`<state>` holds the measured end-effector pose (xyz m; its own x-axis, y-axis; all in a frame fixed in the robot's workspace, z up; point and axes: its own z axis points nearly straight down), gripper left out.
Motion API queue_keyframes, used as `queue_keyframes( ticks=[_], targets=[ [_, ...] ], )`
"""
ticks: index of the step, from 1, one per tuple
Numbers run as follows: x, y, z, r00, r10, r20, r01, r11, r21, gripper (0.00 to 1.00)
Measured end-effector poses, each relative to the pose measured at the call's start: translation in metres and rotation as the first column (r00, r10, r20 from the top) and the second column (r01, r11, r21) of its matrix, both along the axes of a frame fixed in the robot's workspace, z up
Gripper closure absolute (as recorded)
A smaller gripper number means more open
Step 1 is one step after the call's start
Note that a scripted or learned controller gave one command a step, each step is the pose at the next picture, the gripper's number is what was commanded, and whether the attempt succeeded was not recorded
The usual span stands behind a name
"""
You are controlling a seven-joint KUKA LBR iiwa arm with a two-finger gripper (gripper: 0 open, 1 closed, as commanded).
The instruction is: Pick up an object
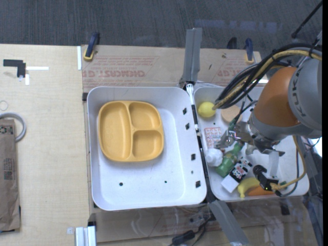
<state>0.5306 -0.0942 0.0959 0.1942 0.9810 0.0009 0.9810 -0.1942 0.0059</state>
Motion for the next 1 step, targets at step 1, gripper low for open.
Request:
queue_keyframes(
  ticks=[1],
  targets=[
    [0.0486, -0.0082, 0.0009, 1.000, -0.001, 0.005, 0.001, 1.000, -0.002, 0.00]
  ],
)
